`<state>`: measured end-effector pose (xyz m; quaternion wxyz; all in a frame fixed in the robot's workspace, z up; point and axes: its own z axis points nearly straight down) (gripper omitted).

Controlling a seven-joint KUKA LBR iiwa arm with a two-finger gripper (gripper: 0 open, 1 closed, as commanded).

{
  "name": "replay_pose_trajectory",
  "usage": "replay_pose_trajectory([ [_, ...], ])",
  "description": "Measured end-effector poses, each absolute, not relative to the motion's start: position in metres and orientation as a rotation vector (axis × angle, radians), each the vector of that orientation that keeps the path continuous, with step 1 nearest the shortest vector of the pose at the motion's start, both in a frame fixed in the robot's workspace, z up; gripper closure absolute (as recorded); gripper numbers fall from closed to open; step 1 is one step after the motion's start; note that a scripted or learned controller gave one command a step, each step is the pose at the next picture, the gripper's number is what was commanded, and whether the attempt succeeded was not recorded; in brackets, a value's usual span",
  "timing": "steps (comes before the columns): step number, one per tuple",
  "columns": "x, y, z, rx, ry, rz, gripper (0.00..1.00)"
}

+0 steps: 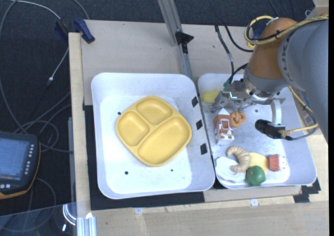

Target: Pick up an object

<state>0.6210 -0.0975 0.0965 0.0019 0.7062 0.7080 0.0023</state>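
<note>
Pretzel lies flat below the gripper, long axis unclear; gripper state indiscernible

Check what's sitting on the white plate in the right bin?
On the white plate: a tan croissant, a green ball-shaped item, and a pale yellow piece between them. An orange-and-white item sits at its right edge. Plate surface beneath them is covered.
</note>
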Motion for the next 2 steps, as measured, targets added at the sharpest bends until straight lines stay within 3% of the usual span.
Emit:
replay_pose_trajectory([
  [1,0.622,-0.097,0.109,2.215,2.22,0.012,1.0],
  [2,0.628,-0.097,0.174,2.215,2.218,0.008,1.0],
])
